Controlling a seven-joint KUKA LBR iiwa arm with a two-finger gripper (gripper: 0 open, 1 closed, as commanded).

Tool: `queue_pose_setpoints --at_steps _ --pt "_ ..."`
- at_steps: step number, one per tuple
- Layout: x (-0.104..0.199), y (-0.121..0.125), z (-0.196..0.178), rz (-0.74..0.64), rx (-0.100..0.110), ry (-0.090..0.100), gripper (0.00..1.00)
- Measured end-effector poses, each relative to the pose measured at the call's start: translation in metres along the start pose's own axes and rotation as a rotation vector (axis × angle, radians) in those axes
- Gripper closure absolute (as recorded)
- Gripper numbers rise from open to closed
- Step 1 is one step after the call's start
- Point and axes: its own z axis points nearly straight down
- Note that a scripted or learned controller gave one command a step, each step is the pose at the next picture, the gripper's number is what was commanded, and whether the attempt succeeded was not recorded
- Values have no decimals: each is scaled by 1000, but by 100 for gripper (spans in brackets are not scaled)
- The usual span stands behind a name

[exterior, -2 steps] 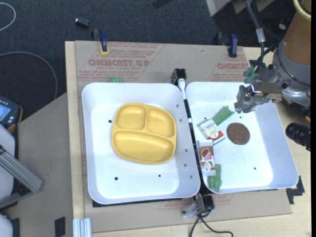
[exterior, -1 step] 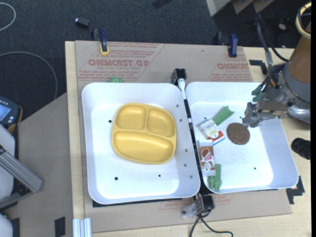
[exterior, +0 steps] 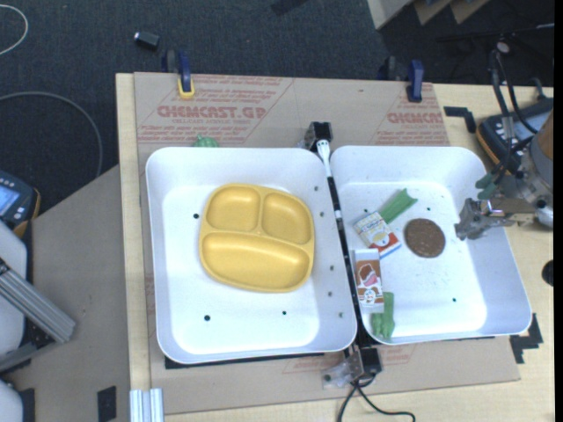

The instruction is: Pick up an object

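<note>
The right bin (exterior: 497, 293) holds several small objects. A brown round disc (exterior: 425, 237) lies near its middle. Left of the disc are a small white carton (exterior: 373, 228) and a green stick-shaped piece (exterior: 396, 206). A red-and-white box (exterior: 369, 277) lies along the bin's left wall, with a green object (exterior: 383, 316) just below it. My gripper (exterior: 469, 220) hangs over the right side of this bin, a short way right of the brown disc. I see nothing held in it.
The left bin (exterior: 167, 262) holds a yellow divided plate (exterior: 257, 236). Blue clamps (exterior: 184, 70) pin the cardboard sheet at the back. Cables and grey hardware (exterior: 515, 139) crowd the far right edge by the arm.
</note>
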Motion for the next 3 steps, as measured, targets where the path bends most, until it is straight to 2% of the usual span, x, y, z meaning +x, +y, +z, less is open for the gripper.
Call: queue_pose_setpoints --at_steps 1,2,3 --pt "66 1 31 -13 -2 4 100" --pt "80 1 30 -9 -4 2 100" --pt "171 -2 117 -16 5 4 100"
